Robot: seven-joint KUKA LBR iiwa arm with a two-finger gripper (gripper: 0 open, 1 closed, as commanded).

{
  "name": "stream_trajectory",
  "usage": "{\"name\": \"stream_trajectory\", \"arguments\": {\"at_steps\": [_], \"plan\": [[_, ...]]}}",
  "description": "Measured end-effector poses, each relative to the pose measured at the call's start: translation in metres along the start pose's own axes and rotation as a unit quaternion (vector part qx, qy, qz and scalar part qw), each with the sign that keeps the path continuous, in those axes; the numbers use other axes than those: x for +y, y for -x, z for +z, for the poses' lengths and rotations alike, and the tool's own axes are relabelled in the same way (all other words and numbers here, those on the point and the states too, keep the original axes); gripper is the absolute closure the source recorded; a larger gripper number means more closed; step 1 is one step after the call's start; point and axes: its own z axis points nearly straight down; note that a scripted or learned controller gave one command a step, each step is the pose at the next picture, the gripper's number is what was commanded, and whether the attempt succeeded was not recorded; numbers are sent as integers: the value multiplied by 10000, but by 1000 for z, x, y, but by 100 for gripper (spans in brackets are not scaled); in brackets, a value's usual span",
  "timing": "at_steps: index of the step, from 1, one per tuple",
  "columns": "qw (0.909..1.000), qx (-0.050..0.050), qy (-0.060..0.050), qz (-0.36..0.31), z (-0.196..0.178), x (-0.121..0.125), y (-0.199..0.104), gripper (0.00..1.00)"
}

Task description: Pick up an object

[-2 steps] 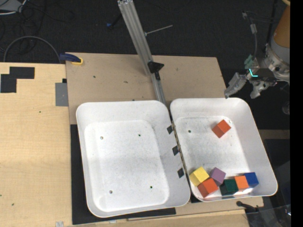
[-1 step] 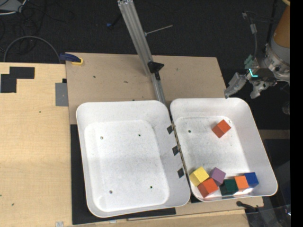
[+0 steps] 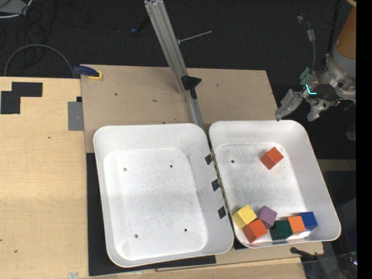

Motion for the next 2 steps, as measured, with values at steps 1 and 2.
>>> {"name": "stream_trajectory", "arguments": {"at_steps": [1,2], "plan": [[10000,0,0,-2,0,0,0,0],[9997,34,-19,221,104,25,67,0]]}}
